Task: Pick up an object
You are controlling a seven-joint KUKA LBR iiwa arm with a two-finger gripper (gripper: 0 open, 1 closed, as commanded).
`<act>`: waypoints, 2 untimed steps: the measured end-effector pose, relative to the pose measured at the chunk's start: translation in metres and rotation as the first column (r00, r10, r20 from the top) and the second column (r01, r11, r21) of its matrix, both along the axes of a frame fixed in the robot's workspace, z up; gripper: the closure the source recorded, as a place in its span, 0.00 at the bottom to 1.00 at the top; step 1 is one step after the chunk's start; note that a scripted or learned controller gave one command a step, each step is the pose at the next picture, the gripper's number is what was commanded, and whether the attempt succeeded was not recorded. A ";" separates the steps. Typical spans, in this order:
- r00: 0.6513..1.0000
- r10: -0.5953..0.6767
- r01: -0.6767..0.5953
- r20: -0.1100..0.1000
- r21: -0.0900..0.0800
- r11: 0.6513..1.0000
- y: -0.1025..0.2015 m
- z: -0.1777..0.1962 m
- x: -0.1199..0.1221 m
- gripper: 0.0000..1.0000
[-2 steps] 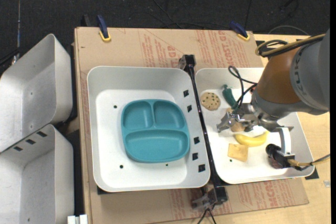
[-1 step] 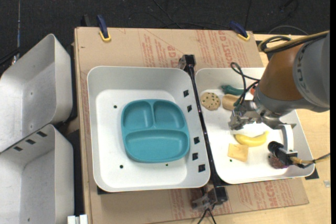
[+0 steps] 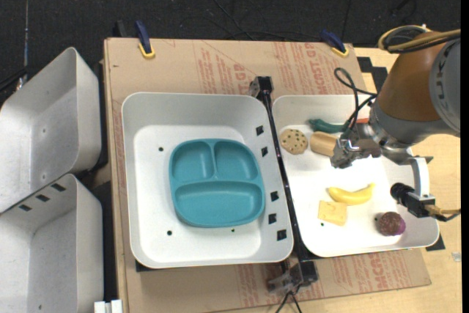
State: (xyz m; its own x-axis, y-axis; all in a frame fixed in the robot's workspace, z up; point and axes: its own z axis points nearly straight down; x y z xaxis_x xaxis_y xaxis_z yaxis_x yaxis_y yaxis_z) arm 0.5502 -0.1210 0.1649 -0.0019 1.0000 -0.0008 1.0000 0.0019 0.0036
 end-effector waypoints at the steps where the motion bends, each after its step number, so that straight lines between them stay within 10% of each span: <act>1: 1.000 -0.002 0.002 0.000 -0.001 1.000 -0.010 0.048 -0.001 1.00; 2: 1.000 0.001 -0.001 0.000 0.000 1.000 -0.005 0.094 -0.007 1.00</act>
State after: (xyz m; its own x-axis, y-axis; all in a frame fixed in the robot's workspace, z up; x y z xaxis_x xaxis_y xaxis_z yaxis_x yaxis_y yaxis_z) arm 0.5431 -0.1264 0.2593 -0.0026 1.0000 -0.0011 1.0000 0.0026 0.0041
